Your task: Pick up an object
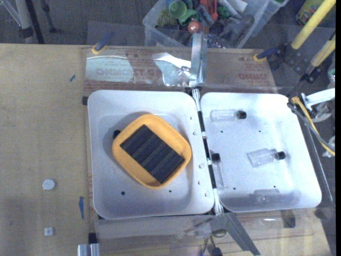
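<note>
Yellow tray (152,151) lies tilted in the left bin (101,196), loose and ready for picking; two clear bottles (228,114) rest right of it, untouched.

Two white bins (101,143), one yellow tray (151,150), three clear bottles (228,114)

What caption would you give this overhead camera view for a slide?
Two white bins side by side: the left bin holds a yellow solar-panel gadget, the right bin clear vials with black caps.
</note>
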`<state>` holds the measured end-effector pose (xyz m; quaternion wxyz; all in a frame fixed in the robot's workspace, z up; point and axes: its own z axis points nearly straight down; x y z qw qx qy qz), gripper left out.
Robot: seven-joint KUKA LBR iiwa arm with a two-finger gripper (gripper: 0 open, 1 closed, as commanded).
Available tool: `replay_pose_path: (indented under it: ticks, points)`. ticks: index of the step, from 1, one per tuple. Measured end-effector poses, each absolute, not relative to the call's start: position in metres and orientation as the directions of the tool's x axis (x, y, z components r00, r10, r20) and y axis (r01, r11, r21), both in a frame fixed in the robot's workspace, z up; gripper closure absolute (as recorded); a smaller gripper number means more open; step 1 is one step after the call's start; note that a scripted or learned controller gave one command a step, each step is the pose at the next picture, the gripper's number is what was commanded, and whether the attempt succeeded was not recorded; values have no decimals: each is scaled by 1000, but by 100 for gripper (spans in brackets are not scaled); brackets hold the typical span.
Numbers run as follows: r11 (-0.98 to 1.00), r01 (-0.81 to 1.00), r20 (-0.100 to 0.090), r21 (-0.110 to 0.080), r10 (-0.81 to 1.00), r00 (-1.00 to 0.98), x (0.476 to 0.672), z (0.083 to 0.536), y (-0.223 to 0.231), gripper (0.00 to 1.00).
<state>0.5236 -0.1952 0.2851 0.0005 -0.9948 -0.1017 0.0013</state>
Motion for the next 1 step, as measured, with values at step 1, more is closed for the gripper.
replay_pose_path:
  ticks: [1]
  points:
    - [-962, 272, -3, -3, 272, 962, 491, 169, -176, 0]
